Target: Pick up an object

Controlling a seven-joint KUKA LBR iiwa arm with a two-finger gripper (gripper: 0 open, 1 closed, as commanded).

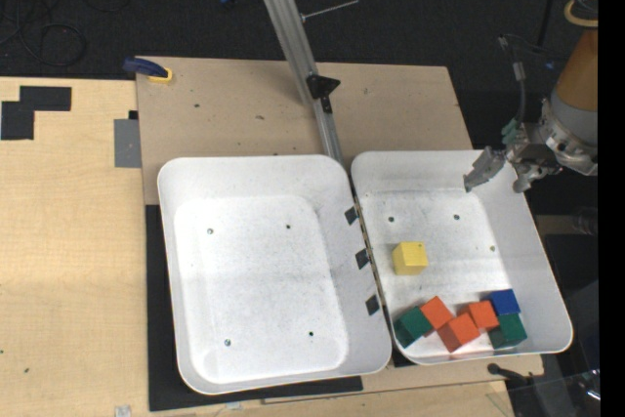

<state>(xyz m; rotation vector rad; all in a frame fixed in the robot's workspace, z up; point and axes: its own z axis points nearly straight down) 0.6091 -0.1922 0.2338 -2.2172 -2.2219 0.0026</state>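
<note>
Six blocks lay in the right bin [508, 210]; the yellow block [410, 257] sat alone mid-bin.
The gripper [504, 169], fingers spread and grasping nothing, hovered over the bin's far right rim; the isolated yellow block seemed the cleanest target, favouring a centred vertical descent.

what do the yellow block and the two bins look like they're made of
Yellow block: likely painted wood or plastic, going by its flat matte colour and crisp edges. Left bin and right bin: probably moulded plastic, white and slightly glossy with rounded rims, scuffed grey inside.
</note>
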